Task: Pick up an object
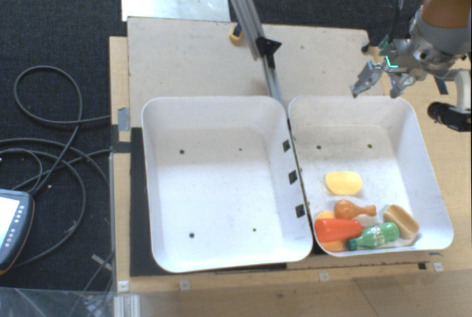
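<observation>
The right bin [413, 138] holds several toy foods near its front. A yellow oval piece [344, 182] lies mid-bin. In front of it sit an orange drumstick [355, 210], a tan bun [401, 220], a red-orange carrot [336, 229] and a green bottle [375, 236]. My gripper [382, 82] hangs above the bin's far rim, well clear of the objects. Its two fingers are spread apart with nothing between them.
The left bin [158, 183] sits beside the right one, sharing a middle wall. A grey metal pole [247, 6] slants across the board behind the bins. Black cables [44, 131] and a handheld pendant [11, 223] lie on the floor at the left.
</observation>
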Robot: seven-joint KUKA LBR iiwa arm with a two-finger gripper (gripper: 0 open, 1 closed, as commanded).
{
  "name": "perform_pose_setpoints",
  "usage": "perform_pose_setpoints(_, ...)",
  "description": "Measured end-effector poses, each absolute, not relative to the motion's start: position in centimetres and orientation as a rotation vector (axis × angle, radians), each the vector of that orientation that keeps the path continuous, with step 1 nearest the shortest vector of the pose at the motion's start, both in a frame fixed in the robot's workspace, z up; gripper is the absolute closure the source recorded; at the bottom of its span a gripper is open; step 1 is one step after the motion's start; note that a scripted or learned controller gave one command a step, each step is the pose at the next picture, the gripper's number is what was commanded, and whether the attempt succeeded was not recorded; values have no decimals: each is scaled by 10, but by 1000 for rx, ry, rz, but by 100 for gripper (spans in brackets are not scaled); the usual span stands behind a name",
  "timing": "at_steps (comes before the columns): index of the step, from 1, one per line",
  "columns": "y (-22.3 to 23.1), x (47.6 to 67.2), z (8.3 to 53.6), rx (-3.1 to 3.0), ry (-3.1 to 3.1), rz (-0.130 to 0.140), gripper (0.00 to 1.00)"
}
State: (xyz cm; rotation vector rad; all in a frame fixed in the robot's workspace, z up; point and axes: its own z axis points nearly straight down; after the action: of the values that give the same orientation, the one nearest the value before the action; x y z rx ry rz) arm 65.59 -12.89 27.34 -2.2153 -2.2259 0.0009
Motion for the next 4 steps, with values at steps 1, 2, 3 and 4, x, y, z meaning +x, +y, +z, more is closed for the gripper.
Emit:
perform_pose_setpoints(1,-129,657,276,-2216,-2230,-2,0)
perform_pose_setpoints(2,-138,651,223,-2221,-2220,3,0)
perform_pose_setpoints(3,-141,658,164,-2220,-2220,3,0)
perform_pose_setpoints(4,-139,652,103,-2219,-2219,4,0)
